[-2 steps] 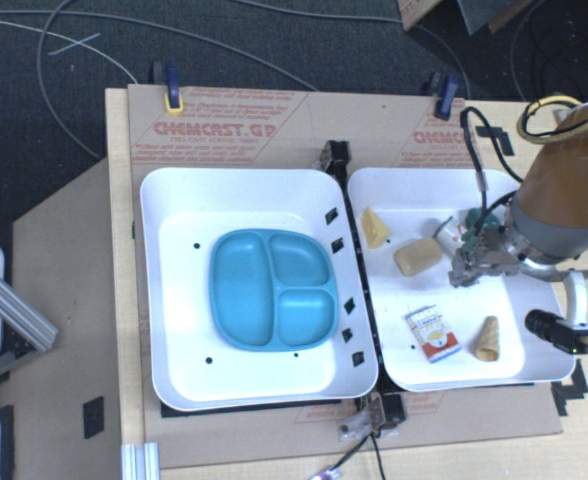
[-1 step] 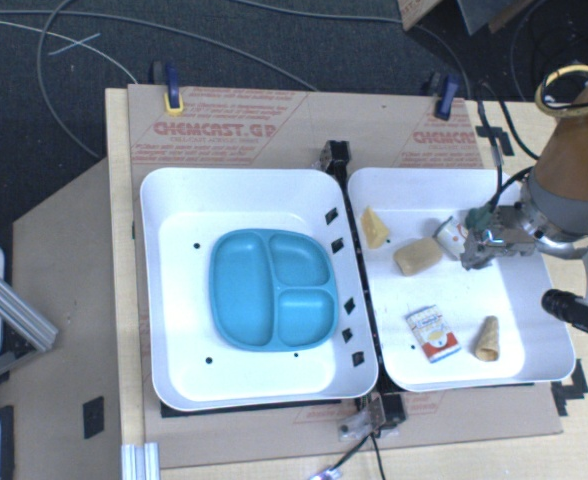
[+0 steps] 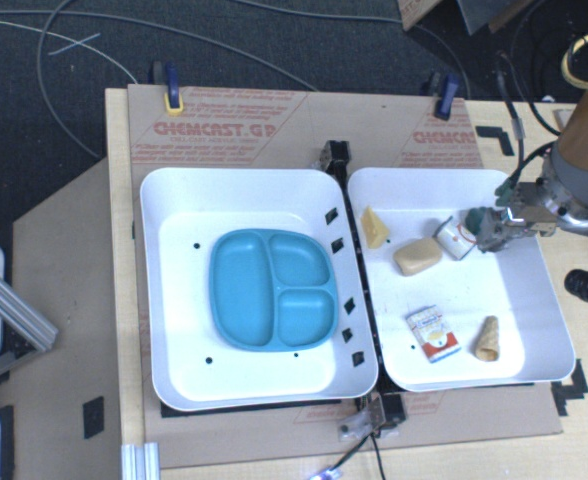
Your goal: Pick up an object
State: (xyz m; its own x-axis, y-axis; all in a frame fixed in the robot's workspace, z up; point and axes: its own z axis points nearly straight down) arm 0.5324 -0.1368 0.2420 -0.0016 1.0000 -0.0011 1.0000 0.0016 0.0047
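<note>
My gripper [image 3: 486, 230] hangs over the upper right part of the right bin [image 3: 534, 298], reaching in from the right. A small white can with a red label [image 3: 454, 239] lies just left of it, touching or nearly touching its tip. Further left lies a tan oblong piece [image 3: 417, 258], and a yellow wedge [image 3: 375, 228] rests by the bin's left wall. At the front of the bin are a small white and red box [image 3: 433, 332] and a tan cone [image 3: 488, 338].
The left bin [image 3: 174, 268] holds a blue divided plate [image 3: 272, 289]. A black divider with clips [image 3: 346, 268] runs between the bins. Cables trail over the dark floor behind the bench, and blue clamps [image 3: 173, 88] grip its back edge.
</note>
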